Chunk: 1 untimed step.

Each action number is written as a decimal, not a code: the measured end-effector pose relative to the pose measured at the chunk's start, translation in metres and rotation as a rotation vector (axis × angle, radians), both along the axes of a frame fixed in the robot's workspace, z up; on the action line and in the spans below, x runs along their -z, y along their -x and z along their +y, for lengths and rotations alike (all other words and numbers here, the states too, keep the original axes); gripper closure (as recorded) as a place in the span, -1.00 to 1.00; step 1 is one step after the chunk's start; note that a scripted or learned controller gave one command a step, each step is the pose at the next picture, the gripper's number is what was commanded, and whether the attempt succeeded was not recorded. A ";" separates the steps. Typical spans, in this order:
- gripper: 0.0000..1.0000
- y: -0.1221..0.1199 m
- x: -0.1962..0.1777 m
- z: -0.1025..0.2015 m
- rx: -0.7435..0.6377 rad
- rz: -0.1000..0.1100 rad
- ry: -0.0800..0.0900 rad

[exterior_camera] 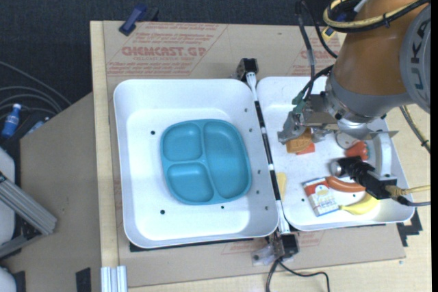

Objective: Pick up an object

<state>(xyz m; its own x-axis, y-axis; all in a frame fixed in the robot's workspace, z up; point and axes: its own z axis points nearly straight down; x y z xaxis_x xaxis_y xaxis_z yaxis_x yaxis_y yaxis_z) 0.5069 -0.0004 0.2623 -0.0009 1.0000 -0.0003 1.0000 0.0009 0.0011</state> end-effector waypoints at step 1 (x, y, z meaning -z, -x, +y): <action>1.00 0.028 -0.006 0.005 0.000 0.005 -0.002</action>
